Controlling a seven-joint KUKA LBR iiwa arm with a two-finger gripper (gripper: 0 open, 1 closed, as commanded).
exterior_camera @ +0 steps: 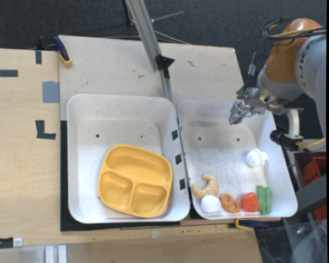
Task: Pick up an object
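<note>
Risk sits mainly in how crowded the near edge of the right-hand shallow white plastic bin (208,126) is. The grey two-finger gripper (237,115) hangs over that bin's far end, well apart from every object, and whether its fingers are spread or closed cannot be told from this view.

Along the near wall lie a tan curved croissant-shaped toy (207,186), a white egg-shaped ball (210,204), a small orange pretzel-like ring (229,202), a red rounded toy piece (250,201) and a green ridged block (264,199), all touching or just beside each other. A descent there could straddle two pieces, or strike the bin wall, and come up with nothing.

The white knob-ended toy (256,161) lies alone by the right wall, likely the safer pick. Its long axis runs roughly from far to near, rounded head at the far end, though its pale body blends with the bin.

The left bin (93,114) holds a yellow divided plastic tray (135,180).
</note>
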